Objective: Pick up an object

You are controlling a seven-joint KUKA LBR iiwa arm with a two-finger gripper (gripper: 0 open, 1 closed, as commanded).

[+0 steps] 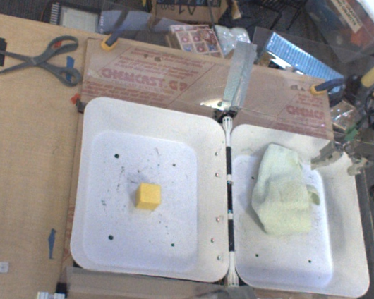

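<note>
Meanwhile the gripper (327, 154) hangs over the right bin's (346, 281) far right corner, beside the cloth (281, 190); its jaw state I cannot tell. Block (149, 196) sits mid left bin (86, 235).

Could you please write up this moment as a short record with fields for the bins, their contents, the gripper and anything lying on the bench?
left bin: holds one yellow block, near its middle
right bin: holds a pale green cloth, crumpled, lying in its upper middle
gripper: at the right bin's upper right edge, beside the cloth; nothing seen between its fingers
bench: scissors lie at the upper left, outside both bins
task status: no object lifted yet
</note>
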